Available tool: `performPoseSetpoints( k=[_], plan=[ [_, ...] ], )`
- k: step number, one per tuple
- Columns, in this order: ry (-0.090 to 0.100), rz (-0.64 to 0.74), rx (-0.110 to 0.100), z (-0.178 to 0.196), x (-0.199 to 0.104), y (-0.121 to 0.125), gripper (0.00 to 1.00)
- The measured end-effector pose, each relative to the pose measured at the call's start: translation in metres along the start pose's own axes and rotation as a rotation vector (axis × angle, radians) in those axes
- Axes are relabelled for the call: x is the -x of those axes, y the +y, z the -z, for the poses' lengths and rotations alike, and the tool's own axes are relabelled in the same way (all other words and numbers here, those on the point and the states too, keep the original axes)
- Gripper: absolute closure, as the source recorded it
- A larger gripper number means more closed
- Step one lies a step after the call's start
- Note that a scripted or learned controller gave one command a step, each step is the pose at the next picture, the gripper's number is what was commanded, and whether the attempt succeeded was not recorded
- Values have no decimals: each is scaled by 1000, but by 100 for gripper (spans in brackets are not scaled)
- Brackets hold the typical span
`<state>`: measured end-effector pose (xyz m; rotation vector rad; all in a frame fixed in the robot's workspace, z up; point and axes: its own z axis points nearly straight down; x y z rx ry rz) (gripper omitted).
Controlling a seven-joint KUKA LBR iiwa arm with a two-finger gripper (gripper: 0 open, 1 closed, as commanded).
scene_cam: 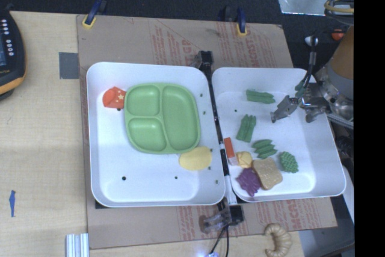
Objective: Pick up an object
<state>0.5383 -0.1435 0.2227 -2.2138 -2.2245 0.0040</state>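
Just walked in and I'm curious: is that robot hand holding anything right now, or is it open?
Hand: open, fingers spread, holding nothing, above the right bin.

Grey metal hand (296, 109) with two dark fingers.

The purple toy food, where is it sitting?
The purple toy food lies in the right bin, near its front left corner, touching the toast slice.

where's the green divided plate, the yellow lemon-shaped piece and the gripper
green divided plate (180, 111), camera view, large right compartment
yellow lemon-shaped piece (196, 159), camera view, its middle
gripper (297, 111), camera view, midway between its spread fingertips
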Motion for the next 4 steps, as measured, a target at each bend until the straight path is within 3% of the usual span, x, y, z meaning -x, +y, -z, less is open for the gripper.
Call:
performPoseSetpoints(
  k=[1,2,3,4],
  plan=[
    [1,5,-6,-80,-34,30,0],
    [0,3,-4,-134,-47,36,0],
    [-1,1,-2,-120,-45,37,100],
    [2,3,5,-26,-101,1,100]
  ],
)
